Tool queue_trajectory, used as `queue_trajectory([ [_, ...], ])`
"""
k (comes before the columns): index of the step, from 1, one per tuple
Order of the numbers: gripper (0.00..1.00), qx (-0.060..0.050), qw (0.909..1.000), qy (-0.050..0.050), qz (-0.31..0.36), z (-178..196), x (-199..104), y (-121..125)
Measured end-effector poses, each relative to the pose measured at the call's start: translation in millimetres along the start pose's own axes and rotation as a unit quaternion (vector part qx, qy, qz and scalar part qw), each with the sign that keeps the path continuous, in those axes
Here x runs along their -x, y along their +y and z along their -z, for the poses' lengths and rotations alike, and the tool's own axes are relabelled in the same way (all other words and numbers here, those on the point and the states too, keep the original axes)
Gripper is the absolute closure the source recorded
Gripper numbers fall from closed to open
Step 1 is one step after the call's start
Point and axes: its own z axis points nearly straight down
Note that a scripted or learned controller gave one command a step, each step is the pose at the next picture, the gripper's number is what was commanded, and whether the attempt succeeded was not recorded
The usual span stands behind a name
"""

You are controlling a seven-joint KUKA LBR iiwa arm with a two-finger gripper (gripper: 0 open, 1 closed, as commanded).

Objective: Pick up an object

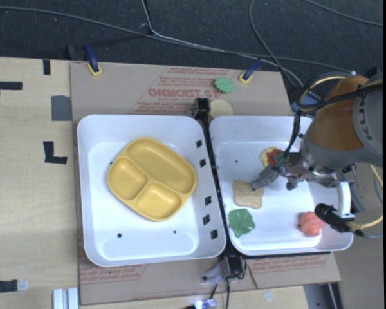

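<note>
In the right bin (280, 129) lie a beige bone-shaped cookie (248, 194), a green leafy piece (240, 222), a pink-red lump (310, 223) and a yellow-and-red item (270, 155). My gripper (278, 176) hangs over the bin's middle, just right of the cookie and below the yellow-and-red item. Its two dark fingers (264, 179) are spread apart with nothing between them. The grey arm with its orange band (334, 124) reaches in from the right.
The left bin (90, 172) holds a yellow divided plate (152, 177). A green dotted disc (224, 84) lies on the cardboard behind the bins. A black divider (209, 172) runs between the bins. Cables cross the dark floor at the back.
</note>
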Motion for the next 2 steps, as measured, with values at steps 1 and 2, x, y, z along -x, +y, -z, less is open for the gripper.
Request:
queue_trajectory([
  [1,0.00,0.003,1.0000,-0.001,0.000,-52,0,1],
  [2,1.00,0.005,1.0000,0.001,0.001,-38,-2,2],
])
